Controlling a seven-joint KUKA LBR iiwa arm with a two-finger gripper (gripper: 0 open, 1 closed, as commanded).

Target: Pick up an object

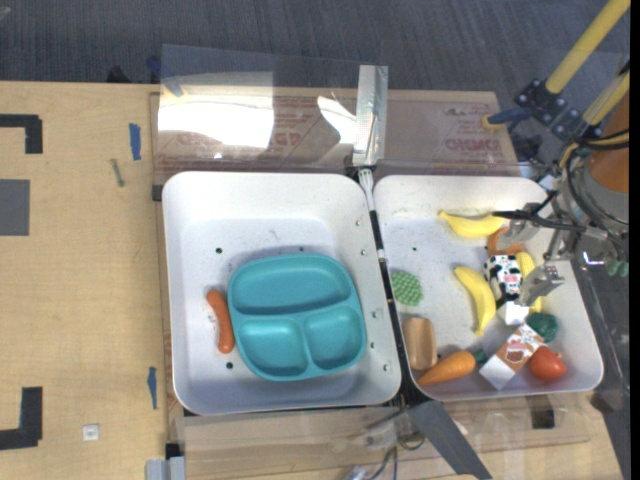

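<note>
The right bin [415, 200] holds a pile of toy foods. One yellow banana [470, 225] lies at its back and a second banana [477, 296] lies in the middle. A black-and-white cow-patterned item [505, 273] sits between them. An orange carrot [448, 366], a brown bread piece [418, 340], a green round piece [406, 287], a small printed carton [520, 346] and a red tomato [547, 365] lie toward the front. My gripper [546, 278] hangs low over the bin's right side, just right of the cow-patterned item, with cables trailing above it.
The left bin [185, 203] holds a teal divided plate [295, 313] with an orange sausage [221, 320] beside its left edge. A clear plastic panel and a metal post [370, 118] stand behind the bins. A yellow-and-black stand [565, 83] rises at the back right.
</note>
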